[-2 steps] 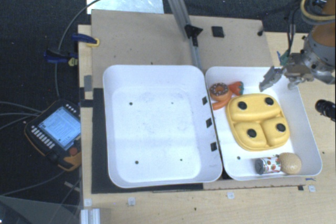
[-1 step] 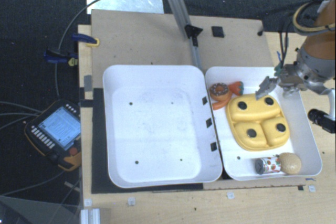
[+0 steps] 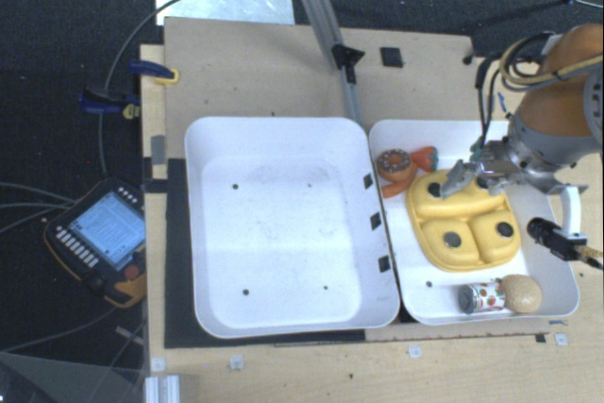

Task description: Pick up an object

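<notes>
Yellow toy (image 3: 467, 226) partly under claw (image 3: 460, 176)

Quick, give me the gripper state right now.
Gripper: over the yellow tray-like object in the right bin; open or shut cannot be told.

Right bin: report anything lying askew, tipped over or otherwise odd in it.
The small can lies on its side near the right bin's front edge, touching a tan rounded object. The yellow plastic tray sits at a slant rather than square to the walls, with the gripper over its far end. No spill or damage is apparent.
</notes>
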{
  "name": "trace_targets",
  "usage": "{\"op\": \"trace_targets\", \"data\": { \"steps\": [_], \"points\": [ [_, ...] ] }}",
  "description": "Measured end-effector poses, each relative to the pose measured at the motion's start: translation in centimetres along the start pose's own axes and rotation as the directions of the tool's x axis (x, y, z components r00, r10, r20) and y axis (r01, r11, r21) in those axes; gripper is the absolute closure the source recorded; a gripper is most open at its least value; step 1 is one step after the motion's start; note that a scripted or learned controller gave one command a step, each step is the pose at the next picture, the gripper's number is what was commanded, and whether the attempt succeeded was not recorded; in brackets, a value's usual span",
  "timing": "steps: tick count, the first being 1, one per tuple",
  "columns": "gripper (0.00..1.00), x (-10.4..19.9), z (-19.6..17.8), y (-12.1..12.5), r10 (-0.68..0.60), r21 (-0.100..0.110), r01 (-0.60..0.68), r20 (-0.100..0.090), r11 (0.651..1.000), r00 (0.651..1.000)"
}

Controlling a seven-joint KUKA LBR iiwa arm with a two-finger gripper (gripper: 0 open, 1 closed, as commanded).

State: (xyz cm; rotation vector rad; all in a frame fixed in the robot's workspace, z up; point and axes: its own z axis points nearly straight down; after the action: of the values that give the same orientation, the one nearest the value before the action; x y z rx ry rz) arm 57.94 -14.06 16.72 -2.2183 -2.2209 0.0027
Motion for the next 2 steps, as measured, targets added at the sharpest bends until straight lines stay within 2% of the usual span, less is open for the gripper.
{"op": "trace_targets", "data": {
  "steps": [1,2],
  "points": [
    [0.00,0.3,5.0,-1.0,0.000,0.000,0.000,0.000,1.000,1.000],
    [1.00,0.2,3.7,-0.8,-0.001,-0.007,0.001,0.002,1.000,1.000]
  ]
}}
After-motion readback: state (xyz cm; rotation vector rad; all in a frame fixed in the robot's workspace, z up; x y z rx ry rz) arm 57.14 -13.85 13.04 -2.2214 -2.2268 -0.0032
